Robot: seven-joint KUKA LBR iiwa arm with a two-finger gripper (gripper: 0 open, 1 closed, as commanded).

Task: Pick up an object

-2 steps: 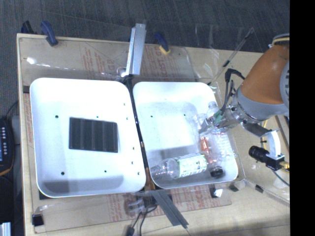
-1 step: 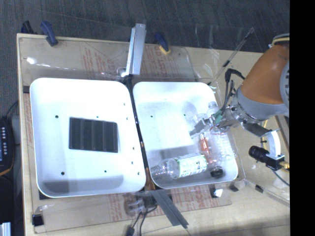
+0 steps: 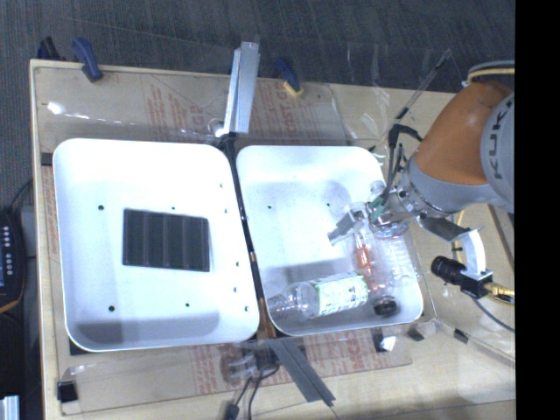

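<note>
**Pincer low in the right bin, above two clear bottles**

The grey arm [image 3: 455, 160] with its orange band comes in from 3 o'clock and dips its pincer [image 3: 354, 221] into the right bin [image 3: 289, 178]. The pincer sits right of the bin's centre, toward 3 o'clock. I cannot tell how it is set, wide or closed, and nothing can be made out gripped in it.

Two clear plastic bottles lie in this bin. The larger bottle [image 3: 319, 296], with a pale label around its middle, lies on its side along the 6 o'clock wall, running from about 7 o'clock toward 5 o'clock. The smaller bottle [image 3: 378, 265], with reddish contents showing through, lies along the 3 o'clock side, just below the pincer, with its dark cap [image 3: 385, 305] at the 5 o'clock corner, close to the larger bottle's end. Whether the pincer touches the smaller bottle cannot be told.

The left bin [image 3: 87, 191] holds a dark ribbed rectangle [image 3: 166, 240] lying flat near its centre. Both bins rest side by side on the surface [image 3: 131, 90], which has blue clamps [image 3: 87, 59] along its 12 o'clock edge.
</note>
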